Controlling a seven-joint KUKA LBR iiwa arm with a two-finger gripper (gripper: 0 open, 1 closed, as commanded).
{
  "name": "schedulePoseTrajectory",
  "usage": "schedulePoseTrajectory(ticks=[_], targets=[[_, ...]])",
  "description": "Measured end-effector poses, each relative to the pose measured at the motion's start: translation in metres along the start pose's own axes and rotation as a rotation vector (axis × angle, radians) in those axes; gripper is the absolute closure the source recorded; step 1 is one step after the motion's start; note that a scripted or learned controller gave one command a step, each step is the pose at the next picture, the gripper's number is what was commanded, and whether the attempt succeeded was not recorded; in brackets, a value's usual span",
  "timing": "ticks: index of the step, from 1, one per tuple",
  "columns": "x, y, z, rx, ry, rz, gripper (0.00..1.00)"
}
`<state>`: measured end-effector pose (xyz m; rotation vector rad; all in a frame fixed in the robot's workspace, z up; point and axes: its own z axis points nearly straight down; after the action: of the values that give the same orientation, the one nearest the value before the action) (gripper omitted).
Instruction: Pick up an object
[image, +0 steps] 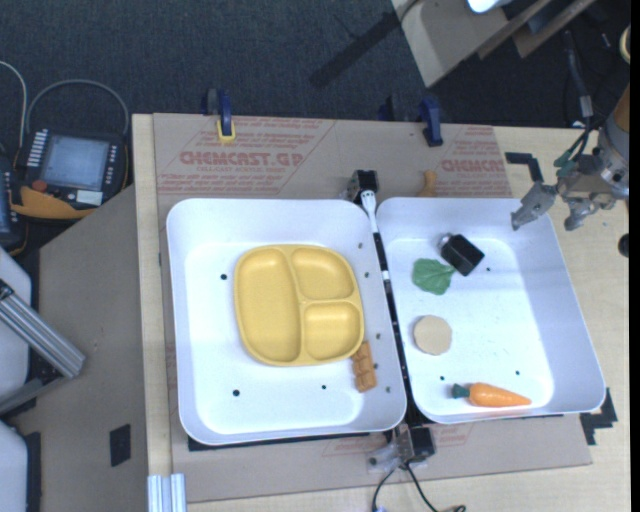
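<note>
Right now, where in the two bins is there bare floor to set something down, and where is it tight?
Free: the right bin between the carrot and its right wall, and its top strip above the black block. In the left bin, the bare band left of the yellow tray. Crowded: the right bin's left side, where green leaf, block and round cookie cluster.

bright even overhead light, mild glare on white bins (200, 330), soft shadows, slightly grainy focus
</note>
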<state>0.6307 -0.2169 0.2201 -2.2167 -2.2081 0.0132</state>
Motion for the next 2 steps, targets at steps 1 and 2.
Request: schedulePoseTrajectory(ticks=[1, 2], targets=[[0.001, 0.003, -0.01, -0.015, -0.003, -0.004, 0.0], [-0.002, 0.0, 0.034, -0.011, -0.002, -0.004, 0.0]])
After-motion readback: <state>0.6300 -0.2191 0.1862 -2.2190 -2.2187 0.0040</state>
